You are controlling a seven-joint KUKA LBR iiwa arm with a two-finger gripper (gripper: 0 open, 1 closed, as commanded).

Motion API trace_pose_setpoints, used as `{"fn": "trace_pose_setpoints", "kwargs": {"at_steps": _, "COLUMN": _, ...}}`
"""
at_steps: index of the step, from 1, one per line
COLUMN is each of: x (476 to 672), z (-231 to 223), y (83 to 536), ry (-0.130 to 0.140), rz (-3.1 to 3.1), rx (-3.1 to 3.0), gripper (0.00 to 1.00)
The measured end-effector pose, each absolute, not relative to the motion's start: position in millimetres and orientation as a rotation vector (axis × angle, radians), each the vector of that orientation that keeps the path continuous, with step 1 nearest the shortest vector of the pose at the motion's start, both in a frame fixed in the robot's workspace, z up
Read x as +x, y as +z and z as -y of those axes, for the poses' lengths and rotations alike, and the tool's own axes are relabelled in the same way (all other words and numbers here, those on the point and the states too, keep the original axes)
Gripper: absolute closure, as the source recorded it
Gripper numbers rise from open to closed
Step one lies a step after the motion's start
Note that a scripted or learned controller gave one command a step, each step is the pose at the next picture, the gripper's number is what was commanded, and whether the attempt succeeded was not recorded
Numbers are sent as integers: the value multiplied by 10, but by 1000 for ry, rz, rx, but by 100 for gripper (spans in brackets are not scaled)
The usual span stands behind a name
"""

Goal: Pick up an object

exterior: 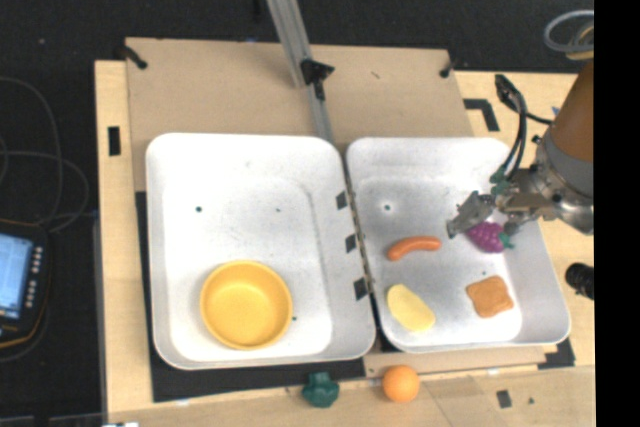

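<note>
Gripper low in the right bin, right of centre frame; can't tell how it is set. Purple grape bunch sits touching or just under its tip, slightly lower right. Judged nearest candidate. Orange sausage lies to the lower left, long axis roughly left-right, clear of the gripper.

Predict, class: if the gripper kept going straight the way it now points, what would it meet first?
Most likely the purple grapes, lying right beneath the gripper in the right bin. Depth is unclear, so it may miss them and meet the bin floor.
</note>
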State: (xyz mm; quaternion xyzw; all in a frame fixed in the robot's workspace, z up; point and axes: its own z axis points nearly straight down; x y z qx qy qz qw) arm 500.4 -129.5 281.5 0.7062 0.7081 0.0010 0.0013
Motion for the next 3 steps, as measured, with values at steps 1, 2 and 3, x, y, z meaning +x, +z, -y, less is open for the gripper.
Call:
{"fn": "trace_pose_setpoints", "kwargs": {"at_steps": 1, "x": 5004, "z": 1296, "y": 2815, "ry": 4, "rz": -2221, "rx": 2218, "gripper": 0}}
{"fn": "trace_pose_setpoints", "kwargs": {"at_steps": 2, "x": 4917, "z": 1341, "y": 2308, "ry": -3, "rz": -2222, "rx": 2222, "gripper": 0}}
{"fn": "trace_pose_setpoints", "kwargs": {"at_steps": 3, "x": 4909, "z": 1364, "y": 1886, "ry": -4, "rz": -2222, "rx": 2222, "gripper": 0}}
